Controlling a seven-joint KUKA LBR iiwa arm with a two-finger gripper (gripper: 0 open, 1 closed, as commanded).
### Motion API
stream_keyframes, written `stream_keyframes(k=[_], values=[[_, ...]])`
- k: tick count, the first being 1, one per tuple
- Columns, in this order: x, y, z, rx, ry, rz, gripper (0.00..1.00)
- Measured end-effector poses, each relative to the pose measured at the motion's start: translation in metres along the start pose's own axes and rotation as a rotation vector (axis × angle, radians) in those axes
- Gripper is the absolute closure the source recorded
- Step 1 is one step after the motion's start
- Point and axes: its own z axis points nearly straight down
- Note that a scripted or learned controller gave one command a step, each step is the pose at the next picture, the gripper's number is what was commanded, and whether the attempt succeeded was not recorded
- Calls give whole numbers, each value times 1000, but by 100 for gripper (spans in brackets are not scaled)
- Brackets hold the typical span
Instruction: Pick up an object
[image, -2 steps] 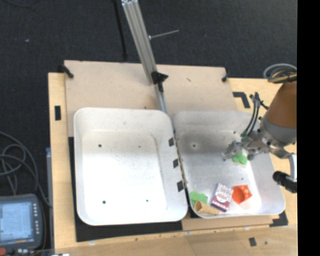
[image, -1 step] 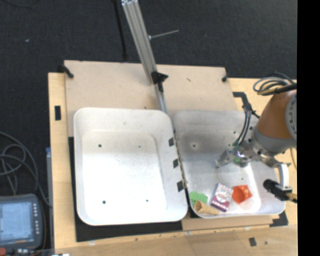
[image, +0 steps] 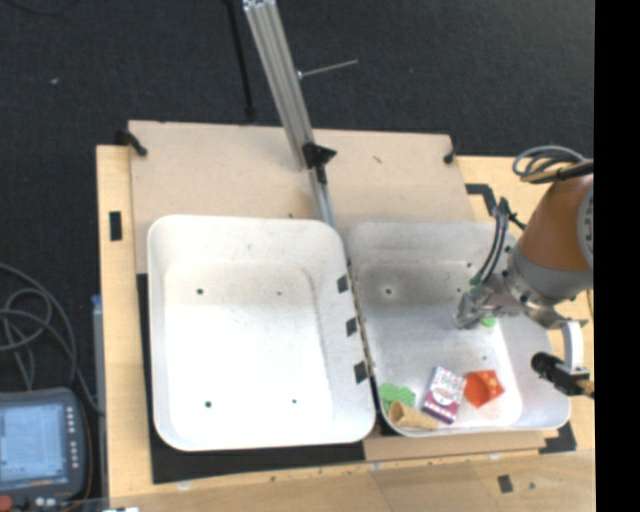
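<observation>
Overhead view. The gripper (image: 476, 312) hangs low over the right bin (image: 420, 260), right of centre in the frame, a small green object (image: 488, 321) at its tip; whether the fingers clasp it cannot be told. Along the bin's lower edge lie a red block (image: 483, 388), a purple packet (image: 444, 393) and a green piece (image: 397, 394). All appear light; the block looks rigid, best taken across opposite flat sides.
</observation>
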Motion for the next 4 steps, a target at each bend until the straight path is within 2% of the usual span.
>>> stream_keyframes(k=[1,4], values=[[8,6,-56,-2,0,-12,100],[6,8,-184,0,0,-14,100]])
